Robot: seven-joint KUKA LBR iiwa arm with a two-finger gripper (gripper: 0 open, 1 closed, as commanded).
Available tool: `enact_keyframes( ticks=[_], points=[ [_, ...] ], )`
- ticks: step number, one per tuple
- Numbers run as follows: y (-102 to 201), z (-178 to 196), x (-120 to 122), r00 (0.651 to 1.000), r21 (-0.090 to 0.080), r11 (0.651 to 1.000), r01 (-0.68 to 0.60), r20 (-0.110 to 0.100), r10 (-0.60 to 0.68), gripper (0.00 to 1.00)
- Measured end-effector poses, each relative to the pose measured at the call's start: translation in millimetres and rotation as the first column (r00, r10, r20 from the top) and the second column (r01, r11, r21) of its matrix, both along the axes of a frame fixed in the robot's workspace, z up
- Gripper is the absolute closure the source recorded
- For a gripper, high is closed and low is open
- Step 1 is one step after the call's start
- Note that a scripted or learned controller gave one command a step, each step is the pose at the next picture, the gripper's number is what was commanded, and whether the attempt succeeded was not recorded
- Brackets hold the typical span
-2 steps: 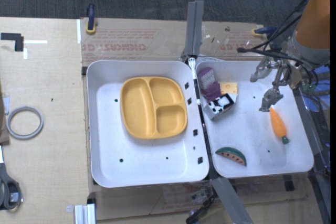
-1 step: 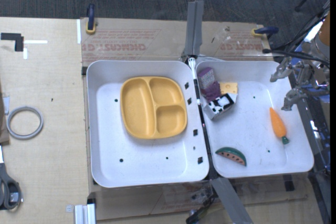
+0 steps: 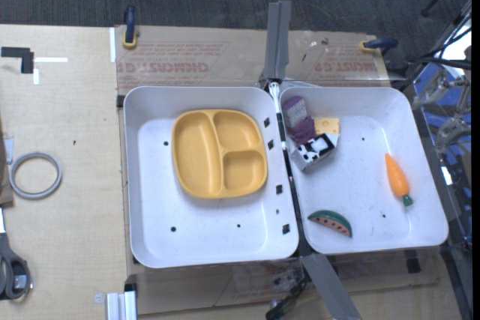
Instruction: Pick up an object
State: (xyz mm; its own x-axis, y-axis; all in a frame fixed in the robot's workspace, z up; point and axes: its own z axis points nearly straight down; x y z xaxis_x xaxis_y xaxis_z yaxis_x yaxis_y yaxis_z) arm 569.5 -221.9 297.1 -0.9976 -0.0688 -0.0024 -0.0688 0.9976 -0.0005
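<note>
A watermelon-slice toy [image 3: 330,223] lies nearest, right of the yellow divided plate [image 3: 220,153]. The toy carrot [image 3: 397,177] is far right of the plate, its long axis near-to-far, likely handiest for the arm. A purple-and-checkered clutter [image 3: 306,133] sits just right of the plate.

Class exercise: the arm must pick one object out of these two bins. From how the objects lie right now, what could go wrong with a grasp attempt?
1. The purple item, the yellow piece and the black-and-white block are clustered against the right bin's left wall, so a grasp there may hit the wall or catch a neighbour.
2. The watermelon slice looks flat and low, so the jaws may slide over it.
3. The carrot is tapered and could slip or roll.
</note>
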Motion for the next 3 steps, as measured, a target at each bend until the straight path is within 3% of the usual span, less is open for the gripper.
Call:
enact_keyframes(
  ticks=[1, 2, 3],
  points=[
    [25, -130, 38, 0.933, 0.000, 0.933, 0.360, -0.002, -0.360, 0.00],
    [1, -205, 84, 0.935, 0.000, 0.935, 0.354, 0.001, -0.354, 0.00],
    [0, -136, 60, 0.852, 0.000, 0.852, 0.523, 0.001, -0.523, 0.00]
  ],
)
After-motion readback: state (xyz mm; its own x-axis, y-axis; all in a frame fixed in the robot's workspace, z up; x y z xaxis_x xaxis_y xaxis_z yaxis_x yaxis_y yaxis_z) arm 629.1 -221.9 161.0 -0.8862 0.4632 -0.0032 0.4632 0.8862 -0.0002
